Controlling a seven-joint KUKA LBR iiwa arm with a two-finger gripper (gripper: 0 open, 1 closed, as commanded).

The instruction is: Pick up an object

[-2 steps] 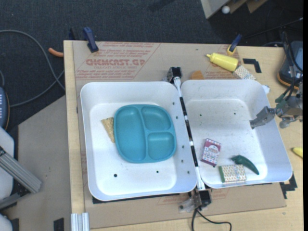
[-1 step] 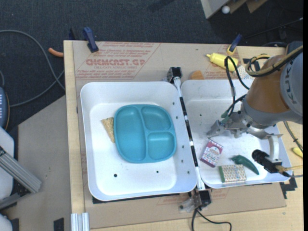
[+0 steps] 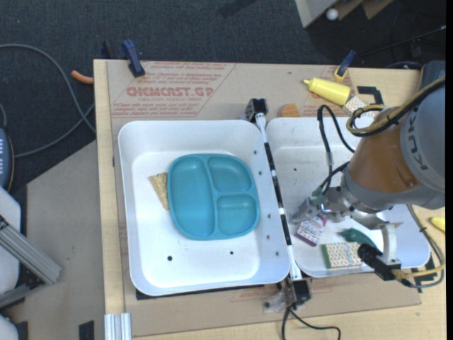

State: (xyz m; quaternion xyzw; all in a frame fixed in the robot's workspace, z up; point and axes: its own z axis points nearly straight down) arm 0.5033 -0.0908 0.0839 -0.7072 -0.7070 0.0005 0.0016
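Teal plate (image 3: 213,195) (divided) — left bin (image 3: 134,190)

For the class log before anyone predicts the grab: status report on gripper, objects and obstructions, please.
Gripper low in right bin, fingers hidden by wrist. Small pink packet and patterned card lie beside it. Cables drape over the arm.

A robotics lab: a board-topped bench (image 3: 177,83) fixed with blue clamps (image 3: 132,57) carries two white bins (image 3: 134,190), loose cables (image 3: 42,91) trail across dark carpet, and a grey-and-orange industrial arm (image 3: 396,161) reaches in.
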